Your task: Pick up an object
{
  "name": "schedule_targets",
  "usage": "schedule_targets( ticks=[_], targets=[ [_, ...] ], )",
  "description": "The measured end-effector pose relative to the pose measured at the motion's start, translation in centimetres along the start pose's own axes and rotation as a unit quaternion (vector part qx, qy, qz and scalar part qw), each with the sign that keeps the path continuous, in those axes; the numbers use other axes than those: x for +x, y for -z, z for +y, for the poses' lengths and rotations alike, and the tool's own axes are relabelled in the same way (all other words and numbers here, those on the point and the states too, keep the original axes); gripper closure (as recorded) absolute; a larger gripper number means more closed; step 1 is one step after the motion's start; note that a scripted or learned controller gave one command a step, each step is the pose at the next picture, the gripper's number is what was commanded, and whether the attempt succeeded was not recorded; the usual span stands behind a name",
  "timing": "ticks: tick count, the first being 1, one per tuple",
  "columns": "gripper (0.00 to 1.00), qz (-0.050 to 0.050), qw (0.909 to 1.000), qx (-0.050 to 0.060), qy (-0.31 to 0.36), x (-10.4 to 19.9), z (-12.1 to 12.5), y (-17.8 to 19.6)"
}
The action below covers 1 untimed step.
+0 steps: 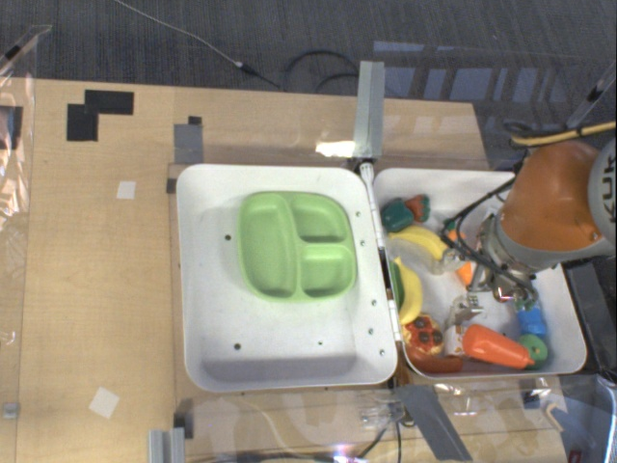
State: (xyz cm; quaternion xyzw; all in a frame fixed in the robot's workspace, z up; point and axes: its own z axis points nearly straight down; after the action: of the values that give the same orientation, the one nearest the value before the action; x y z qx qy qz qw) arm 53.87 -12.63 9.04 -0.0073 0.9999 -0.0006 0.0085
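We find the gripper lowered into the right bin, its metal fingers hanging among the toy food below the orange-banded wrist. Whether the jaws stand apart or together we cannot tell: the parts are small, glinting and partly masked by the wrist above them. Nothing can be confirmed between them.

The nearest candidate for pickup, in our judgement, is the orange carrot, lying just on the near side of the gripper and slightly to its right. Its long axis runs roughly left to right, with a slight drop toward the near right. A grasp would therefore close across its narrow width, from far to near. We cannot tell whether the fingers touch it.

Other items noted in the same bin: a yellow banana to the far left of the gripper, a second yellow piece along the left wall, a green-and-red piece at the far left corner, a red item at the near left, and a blue-and-green item to the right.

The left bin holds a green divided tray, well apart from the gripper.

The arm hides the right far portion of the right bin.
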Motion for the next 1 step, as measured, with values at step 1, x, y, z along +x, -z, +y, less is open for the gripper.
schedule_targets(
  ticks=[1],
  targets=[
    [0.0,0.001,0.9998,0.0,-0.018,-4.38,1.98,-0.15]
  ],
)
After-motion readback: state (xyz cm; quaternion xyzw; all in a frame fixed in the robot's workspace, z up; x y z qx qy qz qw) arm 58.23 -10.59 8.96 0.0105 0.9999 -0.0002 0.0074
